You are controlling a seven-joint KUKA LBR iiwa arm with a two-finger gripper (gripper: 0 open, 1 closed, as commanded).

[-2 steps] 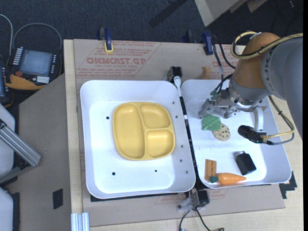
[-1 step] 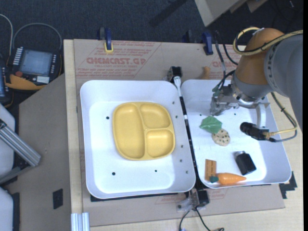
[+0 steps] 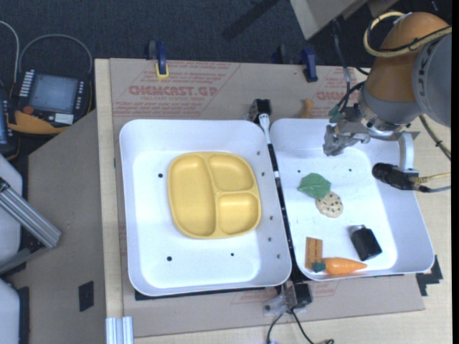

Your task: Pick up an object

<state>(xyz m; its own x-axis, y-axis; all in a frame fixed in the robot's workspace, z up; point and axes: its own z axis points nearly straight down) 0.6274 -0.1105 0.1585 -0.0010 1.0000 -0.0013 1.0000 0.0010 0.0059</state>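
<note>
My gripper [image 3: 336, 143] hangs over the far part of the right bin [image 3: 409, 224], above bare white floor, with nothing seen in it. Nearer the front from it lie a green leaf-shaped piece [image 3: 314, 185] and, touching that piece, a speckled cookie [image 3: 330, 206]. A black block [image 3: 366, 242] rests toward the front right of the bin. Along the front wall sit an orange carrot [image 3: 345, 266] and a brown stick [image 3: 313, 252] side by side.
The left bin [image 3: 143, 213] holds a yellow divided plate [image 3: 214, 193] in its middle. A ridge with a black clip [image 3: 261, 110] separates the two bins. The arm's orange band [image 3: 401, 56] rises at the right, above the right bin's far corner.
</note>
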